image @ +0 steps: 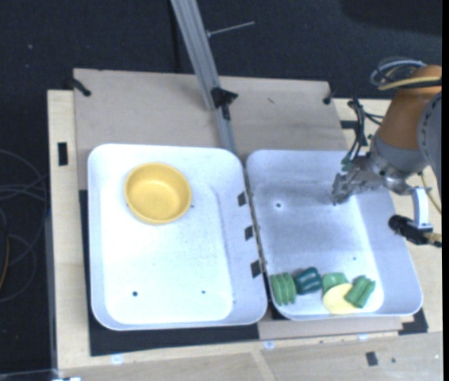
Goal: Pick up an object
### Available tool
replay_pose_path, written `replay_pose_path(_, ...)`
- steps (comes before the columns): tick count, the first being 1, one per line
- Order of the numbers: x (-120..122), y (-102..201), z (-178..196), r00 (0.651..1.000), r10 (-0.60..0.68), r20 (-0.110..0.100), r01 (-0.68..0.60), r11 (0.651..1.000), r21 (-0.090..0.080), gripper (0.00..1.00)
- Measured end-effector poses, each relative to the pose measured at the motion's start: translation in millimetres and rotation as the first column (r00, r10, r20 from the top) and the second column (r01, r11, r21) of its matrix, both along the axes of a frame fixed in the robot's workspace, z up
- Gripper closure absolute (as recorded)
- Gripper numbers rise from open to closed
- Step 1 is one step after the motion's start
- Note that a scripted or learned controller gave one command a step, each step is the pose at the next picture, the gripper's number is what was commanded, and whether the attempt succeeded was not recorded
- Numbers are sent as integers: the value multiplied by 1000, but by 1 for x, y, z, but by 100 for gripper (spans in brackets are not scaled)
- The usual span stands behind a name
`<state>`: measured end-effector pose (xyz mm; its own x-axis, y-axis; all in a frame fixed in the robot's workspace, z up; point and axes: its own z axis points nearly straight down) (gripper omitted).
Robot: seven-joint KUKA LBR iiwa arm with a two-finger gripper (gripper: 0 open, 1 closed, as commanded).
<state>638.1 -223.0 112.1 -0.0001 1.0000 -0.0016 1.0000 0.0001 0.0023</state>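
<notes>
Two shallow white plastic bins sit side by side on the bench, and their contents are unevenly shared. The left bin (161,292) carries only a round yellow plastic bowl (158,193), upright in its far-left part, well apart from everything else. The right bin (304,213) has all its small pieces gathered along its near edge, probably because they have slid or been dropped there: a ribbed green plastic piece (282,287) at the left of the row, a darker teal-green chunk (308,279) just beside it, a small green block (333,279), a pale yellow rounded piece (336,299) and another green ridged piece (361,291) leaning against the yellow one. Any of these could serve as the thing to pick up, but they lie so close together that a clean grasp on one looks awkward. The two-finger gripper (342,190) of the grey arm with its orange band hangs over the far-right part of the right bin, pointing down at bare white floor, well apart from the cluster; whether it is open or closed cannot be made out at this scale. Nothing shows between its tips, so the pick seems not yet begun.
</notes>
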Motion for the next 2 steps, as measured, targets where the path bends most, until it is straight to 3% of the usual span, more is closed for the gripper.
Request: replay_pose_path(2, -3, 0, 106, 1000, 0, 4, 0, 1000, 0, 100)
